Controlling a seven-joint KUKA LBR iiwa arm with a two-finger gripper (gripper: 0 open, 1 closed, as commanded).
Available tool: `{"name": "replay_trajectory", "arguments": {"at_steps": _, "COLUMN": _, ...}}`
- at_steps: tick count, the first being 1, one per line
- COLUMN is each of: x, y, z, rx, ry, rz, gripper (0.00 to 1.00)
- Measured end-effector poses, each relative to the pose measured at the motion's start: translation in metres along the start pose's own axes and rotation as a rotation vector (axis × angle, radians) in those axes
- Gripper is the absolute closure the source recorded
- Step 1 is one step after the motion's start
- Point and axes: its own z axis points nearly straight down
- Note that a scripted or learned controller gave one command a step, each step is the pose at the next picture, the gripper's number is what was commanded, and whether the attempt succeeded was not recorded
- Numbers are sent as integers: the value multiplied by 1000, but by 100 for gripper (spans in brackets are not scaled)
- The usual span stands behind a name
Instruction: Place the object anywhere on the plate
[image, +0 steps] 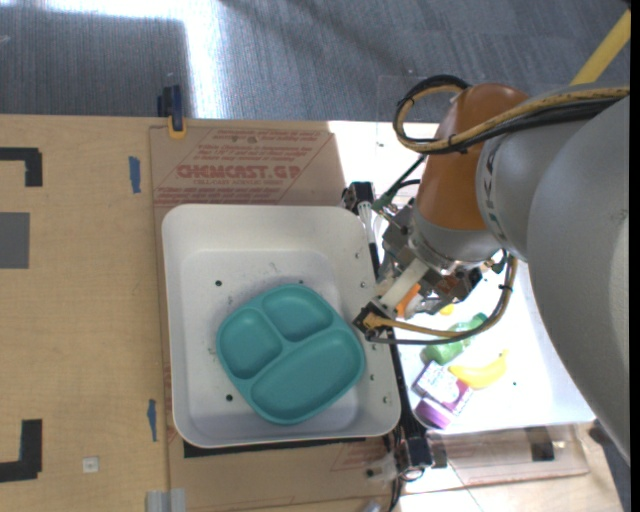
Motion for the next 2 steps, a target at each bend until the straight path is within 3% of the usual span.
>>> {"name": "replay_trajectory", "arguments": {"at_steps": 1, "x": 16, "y": -63, "z": 12, "rx": 0, "ry": -1, "rz": -6, "gripper": 100}}
{"name": "replay_trajectory", "arguments": {"at_steps": 2, "x": 15, "y": -61, "z": 11, "rx": -3, "ry": -1, "rz": -2, "gripper": 0}}
